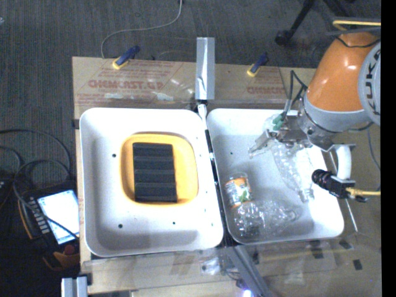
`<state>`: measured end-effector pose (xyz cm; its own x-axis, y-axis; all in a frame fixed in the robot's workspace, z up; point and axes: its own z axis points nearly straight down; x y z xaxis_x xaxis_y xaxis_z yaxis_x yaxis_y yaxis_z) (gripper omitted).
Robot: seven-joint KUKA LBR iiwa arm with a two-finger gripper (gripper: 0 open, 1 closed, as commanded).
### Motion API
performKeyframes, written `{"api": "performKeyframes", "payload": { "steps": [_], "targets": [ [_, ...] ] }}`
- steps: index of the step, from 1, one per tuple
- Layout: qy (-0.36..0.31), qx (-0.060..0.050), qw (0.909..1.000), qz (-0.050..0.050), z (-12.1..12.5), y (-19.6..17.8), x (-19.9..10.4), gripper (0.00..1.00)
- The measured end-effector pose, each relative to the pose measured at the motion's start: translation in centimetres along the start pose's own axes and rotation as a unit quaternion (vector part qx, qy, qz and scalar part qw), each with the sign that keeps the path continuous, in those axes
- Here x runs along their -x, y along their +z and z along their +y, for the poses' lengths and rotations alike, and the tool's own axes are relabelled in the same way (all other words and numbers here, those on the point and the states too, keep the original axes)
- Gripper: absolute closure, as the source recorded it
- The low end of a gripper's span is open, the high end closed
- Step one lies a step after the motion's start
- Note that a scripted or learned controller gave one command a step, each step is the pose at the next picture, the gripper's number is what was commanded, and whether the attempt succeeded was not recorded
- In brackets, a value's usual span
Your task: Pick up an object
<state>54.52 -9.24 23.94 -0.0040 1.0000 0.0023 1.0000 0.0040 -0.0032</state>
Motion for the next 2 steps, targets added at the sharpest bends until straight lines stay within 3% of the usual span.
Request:
{"api": "performKeyframes", "payload": {
  "steps": [1,2],
  "targets": [
    [0.024,0.0,0.9997,0.0,5.9,-1.3,0.1,0.0],
    [0.023,0.0,0.9997,-0.002,4.3,5.7,-0.2,0.0]
  ]
}}
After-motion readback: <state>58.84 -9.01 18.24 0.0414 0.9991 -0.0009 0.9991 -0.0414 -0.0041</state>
